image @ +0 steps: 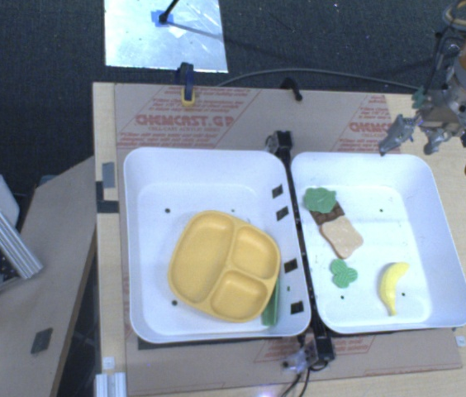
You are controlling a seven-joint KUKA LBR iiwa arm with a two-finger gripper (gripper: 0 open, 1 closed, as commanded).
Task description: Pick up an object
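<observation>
In the right bin lie a yellow banana near the front right, a tan slice of bread in the middle, a green leafy piece behind the bread on a brown bit, and a small green broccoli-like piece in front. My gripper hangs above the right bin's far right corner, its two fingers spread apart with nothing between them. It is well clear of all the food items.
The left bin holds a yellow divided plate with a green item tucked at its right edge. A black clip strip runs between the bins. A metal plate lies on the floor behind the bench.
</observation>
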